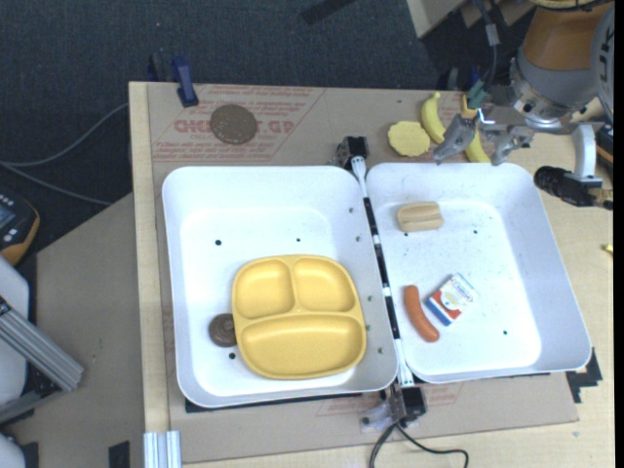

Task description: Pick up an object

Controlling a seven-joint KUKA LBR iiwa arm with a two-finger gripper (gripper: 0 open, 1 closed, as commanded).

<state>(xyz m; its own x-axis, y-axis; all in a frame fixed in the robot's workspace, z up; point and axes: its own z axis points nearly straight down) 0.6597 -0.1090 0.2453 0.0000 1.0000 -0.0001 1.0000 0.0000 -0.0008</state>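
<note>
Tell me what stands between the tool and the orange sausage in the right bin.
Nothing visible does. The tool hangs above the right bin's far rim, and the sausage lies on the open floor nearer the camera, with a small carton just beside it and a tan block off to the left.

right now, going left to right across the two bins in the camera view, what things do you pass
brown disc → yellow divided plate → tan bread-like block and orange sausage, level with each other → small red, white and blue packet

I'm looking at a robotics lab. Two white bins (185, 261) sit on a cardboard-topped bench (292, 115), cables (58, 154) trailing over dark carpet (117, 18).
</note>
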